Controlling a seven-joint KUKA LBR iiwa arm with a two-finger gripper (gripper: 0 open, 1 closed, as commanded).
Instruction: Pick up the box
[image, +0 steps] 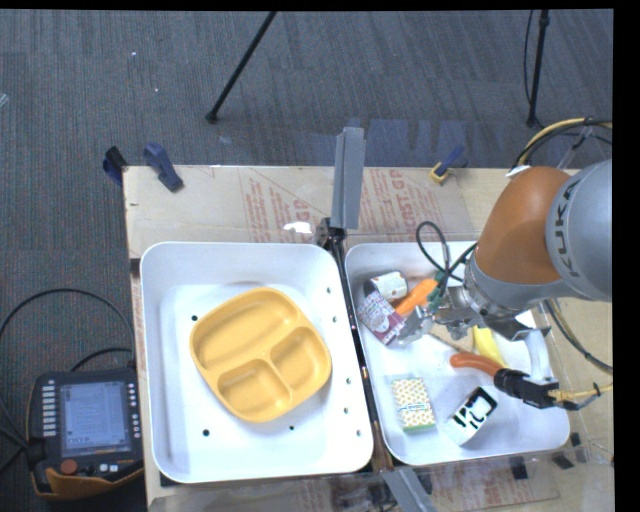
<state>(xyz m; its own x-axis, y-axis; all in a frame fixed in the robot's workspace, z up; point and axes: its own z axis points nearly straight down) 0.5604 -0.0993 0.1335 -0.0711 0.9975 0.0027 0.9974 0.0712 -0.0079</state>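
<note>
The box (413, 403) is small, with a pale green and yellow pattern, and lies flat near the front of the right bin (540, 428). My gripper (413, 325) hangs over the back left part of that bin, well behind the box and apart from it. It is close to a red-patterned packet (377, 312) and an orange carrot (418, 295). Nothing can be seen held in it.
The right bin also holds a white and black item (472, 412) just right of the box, a yellow banana (487, 345), an orange-red piece (472, 362) and a small white item (388, 285). A yellow divided plate (260, 352) lies in the left bin (165, 300).
</note>
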